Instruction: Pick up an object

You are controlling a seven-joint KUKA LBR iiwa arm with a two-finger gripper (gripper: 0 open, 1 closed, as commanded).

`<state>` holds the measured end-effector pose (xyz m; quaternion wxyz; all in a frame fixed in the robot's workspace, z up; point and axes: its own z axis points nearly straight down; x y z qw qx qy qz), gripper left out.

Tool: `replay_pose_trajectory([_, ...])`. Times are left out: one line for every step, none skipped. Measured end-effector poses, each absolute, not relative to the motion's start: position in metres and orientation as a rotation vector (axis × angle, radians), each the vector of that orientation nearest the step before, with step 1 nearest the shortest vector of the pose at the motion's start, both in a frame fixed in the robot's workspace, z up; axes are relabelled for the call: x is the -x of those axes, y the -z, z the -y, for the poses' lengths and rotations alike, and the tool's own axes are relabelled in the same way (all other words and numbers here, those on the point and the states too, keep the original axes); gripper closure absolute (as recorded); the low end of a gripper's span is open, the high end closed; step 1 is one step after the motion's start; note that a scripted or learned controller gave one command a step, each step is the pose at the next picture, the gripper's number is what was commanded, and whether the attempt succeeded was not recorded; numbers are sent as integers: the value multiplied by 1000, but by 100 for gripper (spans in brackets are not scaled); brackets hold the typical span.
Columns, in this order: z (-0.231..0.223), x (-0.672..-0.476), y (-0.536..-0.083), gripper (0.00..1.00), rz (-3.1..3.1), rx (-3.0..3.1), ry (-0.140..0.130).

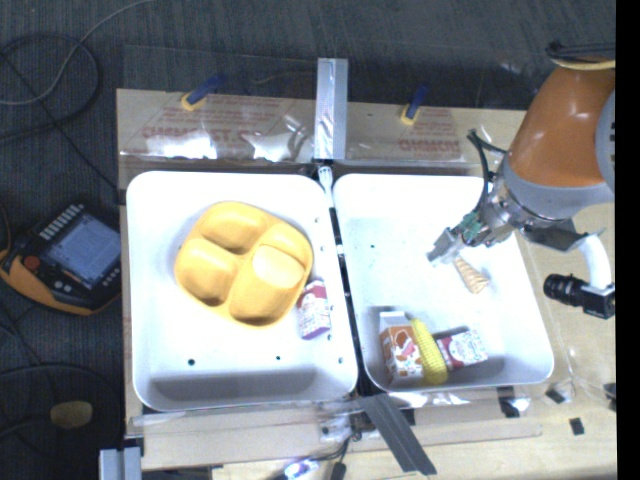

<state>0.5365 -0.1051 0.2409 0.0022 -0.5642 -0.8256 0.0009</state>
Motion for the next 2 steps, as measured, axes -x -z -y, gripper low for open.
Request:
replay_pose_trajectory([146,-585,-297,100,2557,1824,-5])
replay_pose_trajectory([85,-581,-239,100,2519,1872,-5])
